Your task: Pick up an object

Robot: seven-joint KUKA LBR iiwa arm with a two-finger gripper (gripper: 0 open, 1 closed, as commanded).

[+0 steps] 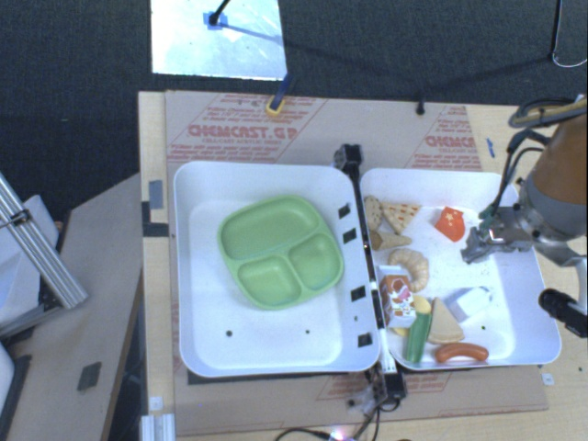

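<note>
The object to be picked has not been singled out yet: the right bin (537,338) holds a scatter of toy food, among it a red piece (449,223), flat tan wedges (401,215), a curled shrimp-like piece (411,266), a green cucumber (418,337), a sausage (461,353) and a pale wedge (469,299). The left bin (197,338) carries a green divided plate (278,250). The gripper (478,244) hangs over the right bin's right half, just beside the red piece and above a bare patch of the bin floor, so I judge the step to be the approach, with no grasp made. How far the jaws stand apart cannot be told from this slanted view, and nothing is seen between them. The next move calls for settling on one piece, likely the red one or the pale wedge nearby, centring over it and descending. Both bins sit side by side on the counter (239,127).
</note>
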